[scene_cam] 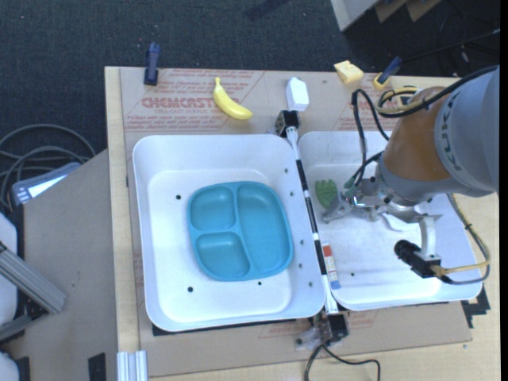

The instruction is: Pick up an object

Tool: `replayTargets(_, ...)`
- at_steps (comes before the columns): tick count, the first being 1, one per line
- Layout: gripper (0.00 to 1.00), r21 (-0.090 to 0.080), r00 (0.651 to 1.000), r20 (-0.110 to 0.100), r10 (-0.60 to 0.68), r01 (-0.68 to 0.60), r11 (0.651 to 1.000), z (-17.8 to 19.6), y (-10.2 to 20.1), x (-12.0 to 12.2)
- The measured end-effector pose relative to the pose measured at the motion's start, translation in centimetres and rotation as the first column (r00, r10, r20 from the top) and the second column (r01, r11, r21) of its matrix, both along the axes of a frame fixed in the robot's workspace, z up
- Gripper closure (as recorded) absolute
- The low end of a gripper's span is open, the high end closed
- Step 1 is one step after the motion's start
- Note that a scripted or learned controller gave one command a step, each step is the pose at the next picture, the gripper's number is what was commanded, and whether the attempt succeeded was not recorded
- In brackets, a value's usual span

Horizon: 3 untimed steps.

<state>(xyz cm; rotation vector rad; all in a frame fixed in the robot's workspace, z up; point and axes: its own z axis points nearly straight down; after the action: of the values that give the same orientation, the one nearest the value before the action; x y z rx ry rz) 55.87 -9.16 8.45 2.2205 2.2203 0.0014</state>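
While the left bin (151, 173) carries a single light-blue plate (238, 230), moulded into three compartments and lying flat near the middle of the bin's floor, the right bin (381, 288) contains a small green object (326, 192) that sits close to its left wall, in the upper half of the bin as the camera sees it. Just beside that green object, to its right and slightly below, is the gripper (343, 203), low over the right bin at the end of the grey arm (444, 145) with its orange band; whether the pincer is apart or together cannot be told from this angle, and nothing can be seen clamped in it. Whether it touches the green object is also unclear. Outside the bins, on the bare bench (182, 94) beyond their far rims, lie a yellow banana (230, 103), a small white piece (298, 94) near the gap between the two bins, a pale yellow block (348, 71) and, at the far left corner, a dark blue clip-like thing (151, 62).
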Motion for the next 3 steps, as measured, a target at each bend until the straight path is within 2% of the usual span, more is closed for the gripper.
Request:
replayTargets(1, 0.0, 0.0, 1.0, 0.0, 0.0, 0.0, 1.0, 0.0, -0.4, 3.0)
replayTargets(2, 0.0, 0.0, 1.0, 0.0, 0.001, -0.001, 1.0, 0.0, -0.7, 8.6)
replayTargets(3, 1.0, -0.001, 1.0, 0.001, 0.002, -0.002, 1.0, 1.1, -0.7, 8.7)
